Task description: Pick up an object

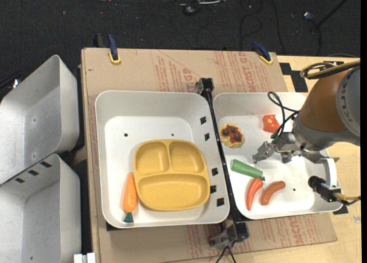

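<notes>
Left bin [109, 141]: one carrot [129, 194] at the front left, beside a yellow divided tray [171, 175]. Right bin [252, 106]: small tart [232, 134] toward the back left; green pepper [247, 169], red chilli [253, 192] and sausage [272, 192] grouped at the front; red piece [270, 122] at the back. Gripper [268, 152] low over the bin floor between tart and pepper, fingers spread, nothing between them.

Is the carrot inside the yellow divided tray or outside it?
Outside: the carrot lies on the left bin's floor, along the yellow tray's left edge.
</notes>
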Action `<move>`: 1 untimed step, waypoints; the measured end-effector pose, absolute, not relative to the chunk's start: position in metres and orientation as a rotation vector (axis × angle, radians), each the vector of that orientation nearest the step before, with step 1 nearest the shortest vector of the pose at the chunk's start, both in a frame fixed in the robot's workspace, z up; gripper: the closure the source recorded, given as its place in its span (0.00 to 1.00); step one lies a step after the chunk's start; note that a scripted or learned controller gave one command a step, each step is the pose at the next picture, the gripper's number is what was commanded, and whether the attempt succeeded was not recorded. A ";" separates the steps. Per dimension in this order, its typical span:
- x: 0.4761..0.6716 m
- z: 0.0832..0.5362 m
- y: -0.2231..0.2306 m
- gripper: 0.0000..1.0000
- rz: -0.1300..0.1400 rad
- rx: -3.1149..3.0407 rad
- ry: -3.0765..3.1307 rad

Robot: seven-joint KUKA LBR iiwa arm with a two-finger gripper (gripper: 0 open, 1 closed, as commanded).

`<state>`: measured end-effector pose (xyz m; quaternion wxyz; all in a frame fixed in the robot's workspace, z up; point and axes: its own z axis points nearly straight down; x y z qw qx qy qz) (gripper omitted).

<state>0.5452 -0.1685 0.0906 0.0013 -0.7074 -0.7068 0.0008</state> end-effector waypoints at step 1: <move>0.546 0.102 -0.169 1.00 0.000 -2.223 -2.219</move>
